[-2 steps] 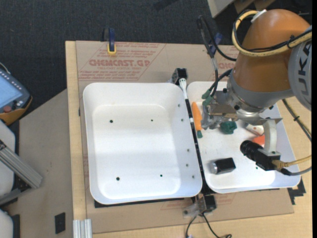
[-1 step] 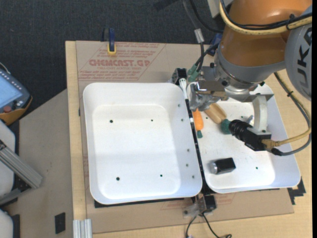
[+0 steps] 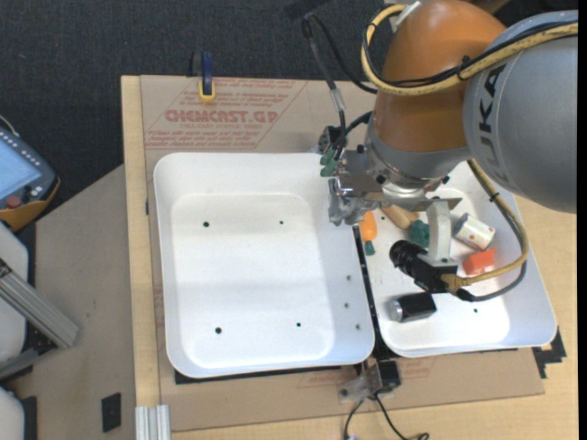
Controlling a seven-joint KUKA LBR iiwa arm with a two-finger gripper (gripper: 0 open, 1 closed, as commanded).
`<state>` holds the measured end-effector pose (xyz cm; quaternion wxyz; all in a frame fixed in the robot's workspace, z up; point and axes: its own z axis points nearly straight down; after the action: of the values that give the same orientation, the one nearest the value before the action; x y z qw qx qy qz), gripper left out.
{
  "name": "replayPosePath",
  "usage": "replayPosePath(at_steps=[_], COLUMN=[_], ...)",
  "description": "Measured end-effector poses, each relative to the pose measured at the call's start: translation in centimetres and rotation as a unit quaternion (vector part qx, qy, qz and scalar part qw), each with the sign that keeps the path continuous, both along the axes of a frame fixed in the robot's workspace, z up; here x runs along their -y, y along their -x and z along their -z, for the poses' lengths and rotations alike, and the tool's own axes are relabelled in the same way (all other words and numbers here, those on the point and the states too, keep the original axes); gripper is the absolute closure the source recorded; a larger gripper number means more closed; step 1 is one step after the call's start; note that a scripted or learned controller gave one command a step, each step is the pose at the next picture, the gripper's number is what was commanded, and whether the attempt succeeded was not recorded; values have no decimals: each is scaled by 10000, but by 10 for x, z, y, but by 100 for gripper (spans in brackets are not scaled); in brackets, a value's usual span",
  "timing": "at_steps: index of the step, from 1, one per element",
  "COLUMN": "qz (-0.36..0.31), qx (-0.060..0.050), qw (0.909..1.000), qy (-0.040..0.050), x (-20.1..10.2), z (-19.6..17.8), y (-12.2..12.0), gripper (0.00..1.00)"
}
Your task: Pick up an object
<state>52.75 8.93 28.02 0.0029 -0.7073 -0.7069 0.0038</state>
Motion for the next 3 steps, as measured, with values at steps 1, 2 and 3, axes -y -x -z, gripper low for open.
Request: replayPosePath(at_steps=[1,2,3], qz=[-18,-9,-13], qx=[87,48,65], qw=[10000,10000,10000], qy=[-18,-6,-7], x=[-15,-14,-14], z=[-69,-65,-76], y=[14,15,14], gripper=[100,0,100])
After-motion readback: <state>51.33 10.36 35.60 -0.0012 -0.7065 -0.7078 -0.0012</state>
